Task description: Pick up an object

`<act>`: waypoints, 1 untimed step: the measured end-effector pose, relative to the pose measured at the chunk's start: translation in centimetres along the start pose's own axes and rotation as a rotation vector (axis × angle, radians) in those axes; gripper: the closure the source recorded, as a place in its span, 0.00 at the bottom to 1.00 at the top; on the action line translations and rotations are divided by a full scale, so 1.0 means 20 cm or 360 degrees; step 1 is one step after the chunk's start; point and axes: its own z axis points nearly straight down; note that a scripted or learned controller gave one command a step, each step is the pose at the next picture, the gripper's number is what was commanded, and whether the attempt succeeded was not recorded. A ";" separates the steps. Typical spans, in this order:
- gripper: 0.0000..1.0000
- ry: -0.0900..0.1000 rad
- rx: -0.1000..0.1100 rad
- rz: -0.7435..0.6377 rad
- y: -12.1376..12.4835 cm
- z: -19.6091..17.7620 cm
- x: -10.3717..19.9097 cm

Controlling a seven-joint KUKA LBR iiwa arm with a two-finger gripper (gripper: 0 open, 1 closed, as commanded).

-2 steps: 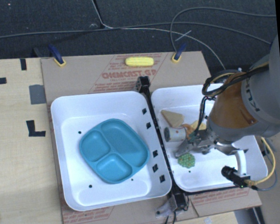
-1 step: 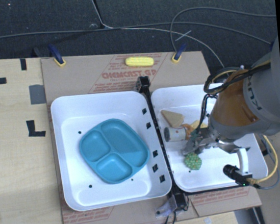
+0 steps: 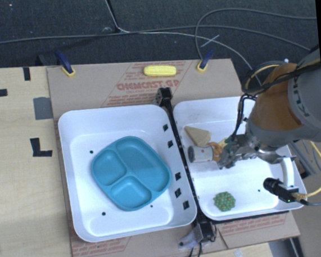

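Observation:
My gripper (image 3: 226,157) is low in the right bin (image 3: 244,208), reaching in from the right under the orange-banded wrist. Its tip sits against a small grey cylinder-like object (image 3: 200,153) with an orange-yellow piece (image 3: 216,146) beside it. A tan wedge-shaped object (image 3: 198,134) lies just above that, near the bin's left wall. A green knobbly ball (image 3: 224,201) rests near the bin's front edge, apart from the gripper. A blue divided plate (image 3: 131,172) lies in the left bin (image 3: 70,134).
A yellow corn-like object (image 3: 159,71) lies on the cardboard behind the bins. Two blue-and-yellow clamps (image 3: 66,65) (image 3: 205,60) hold the cardboard. A black divider (image 3: 177,152) runs between the bins. Cables loop over the right bin's far right side.

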 end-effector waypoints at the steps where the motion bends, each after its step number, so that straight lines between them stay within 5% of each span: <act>1: 1.00 0.0000 -0.0003 -0.0002 0.02 -0.31 0.03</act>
